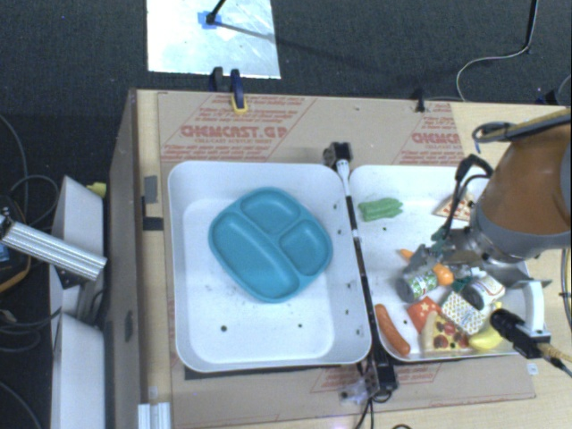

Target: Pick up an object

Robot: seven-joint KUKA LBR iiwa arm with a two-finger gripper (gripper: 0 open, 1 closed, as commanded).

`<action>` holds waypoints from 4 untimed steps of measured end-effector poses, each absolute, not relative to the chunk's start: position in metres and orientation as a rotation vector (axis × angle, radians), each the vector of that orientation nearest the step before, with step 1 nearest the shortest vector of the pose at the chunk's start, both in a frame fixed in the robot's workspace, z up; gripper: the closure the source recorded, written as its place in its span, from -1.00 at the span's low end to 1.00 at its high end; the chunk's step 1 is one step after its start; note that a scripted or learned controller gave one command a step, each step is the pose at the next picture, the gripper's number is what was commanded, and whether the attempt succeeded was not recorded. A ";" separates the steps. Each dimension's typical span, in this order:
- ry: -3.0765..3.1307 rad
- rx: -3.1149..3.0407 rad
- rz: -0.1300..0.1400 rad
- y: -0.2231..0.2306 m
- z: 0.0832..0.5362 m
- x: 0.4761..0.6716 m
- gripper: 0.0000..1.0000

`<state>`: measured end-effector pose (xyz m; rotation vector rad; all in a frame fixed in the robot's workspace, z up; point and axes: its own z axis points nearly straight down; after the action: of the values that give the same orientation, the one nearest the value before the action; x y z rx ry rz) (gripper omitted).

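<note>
The right bin (393,181) holds a heap of toy food. A green pod (380,209) lies alone near its far left. Nearer the front lie a small can (418,284), a red sausage (393,330), a pizza slice (444,333), a checkered piece (463,311) and a yellow banana (487,340). My gripper (454,269) is low over the heap, just right of the can, among orange pieces (422,256). The grey and orange arm (527,195) covers the bin's right part.
The left bin (206,329) bears a blue divided plate (271,242) at its middle. A black divider (356,239) runs between the bins. A black and white fitting (520,329) sits at the right bin's front right corner.
</note>
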<state>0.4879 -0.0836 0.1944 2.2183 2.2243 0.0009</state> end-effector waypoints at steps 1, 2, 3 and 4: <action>2.222 2.221 0.000 -0.109 0.088 0.486 -1.00; 2.221 2.218 0.003 -0.121 0.085 0.529 -1.00; 2.223 2.217 0.003 -0.120 0.085 0.564 -1.00; 2.223 2.213 0.007 -0.120 0.096 0.565 1.00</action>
<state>0.5650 -0.1203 0.0962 2.2134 2.2227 0.0066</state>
